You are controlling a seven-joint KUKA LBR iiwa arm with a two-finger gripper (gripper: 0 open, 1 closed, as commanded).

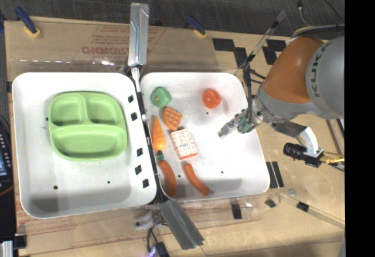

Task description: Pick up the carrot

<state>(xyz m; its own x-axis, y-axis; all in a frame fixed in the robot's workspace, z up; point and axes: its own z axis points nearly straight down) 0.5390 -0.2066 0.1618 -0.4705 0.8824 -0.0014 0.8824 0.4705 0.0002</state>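
The carrot (158, 134) is a slim orange piece that lies lengthwise against the left wall of the right bin (234, 162), its greenish end pointing toward the front. My gripper (232, 127) hangs over the right side of that bin, well to the right of the carrot and apart from it. Nothing shows in the gripper. The grey arm with its orange band (296, 74) reaches in from the right.
In the right bin are a green round piece (160, 96), a red-orange round piece (211, 98), an orange waffle-like square (171, 117), a white and red box (184, 144) and two sausages (196, 179) (168, 175). A green divided plate (88, 124) sits in the left bin.
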